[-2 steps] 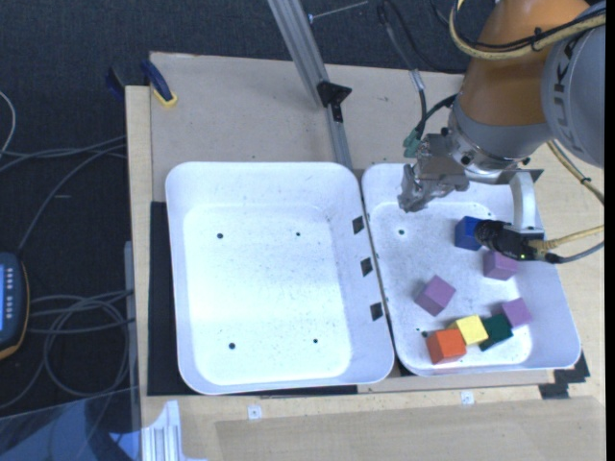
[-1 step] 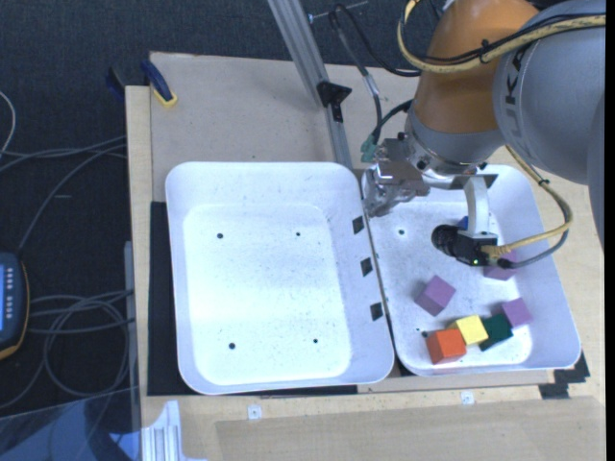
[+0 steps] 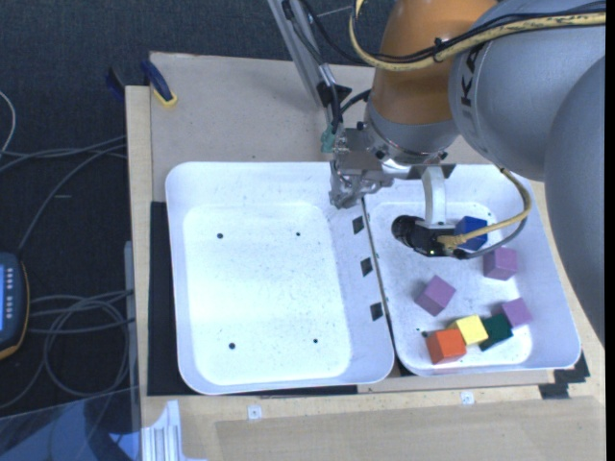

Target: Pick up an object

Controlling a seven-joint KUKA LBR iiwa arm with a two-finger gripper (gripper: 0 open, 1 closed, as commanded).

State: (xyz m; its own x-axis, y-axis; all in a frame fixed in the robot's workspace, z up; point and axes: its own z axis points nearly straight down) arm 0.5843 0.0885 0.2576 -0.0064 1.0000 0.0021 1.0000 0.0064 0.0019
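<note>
My gripper [image 3: 346, 192] hangs over the far end of the ridge where the two bins meet, at the upper left corner of the right bin [image 3: 553, 286]. Nothing shows between it and the bin floor. The right bin holds several small blocks. A blue block [image 3: 472, 227] lies nearest the wrist, to the right of the gripper. Three purple blocks [image 3: 501, 262] [image 3: 435, 294] [image 3: 516, 311] are spread through the middle. An orange block [image 3: 445, 345], a yellow block [image 3: 471, 330] and a green block [image 3: 497, 327] sit in a row by the near rim.
The left bin [image 3: 192, 209] lies beside the right one, sharing the middle ridge. A metal pole [image 3: 303, 46] slants in from the top behind the gripper. A blue and yellow clamp [image 3: 159, 83] grips the board's far left corner. Cables trail on the floor at left.
</note>
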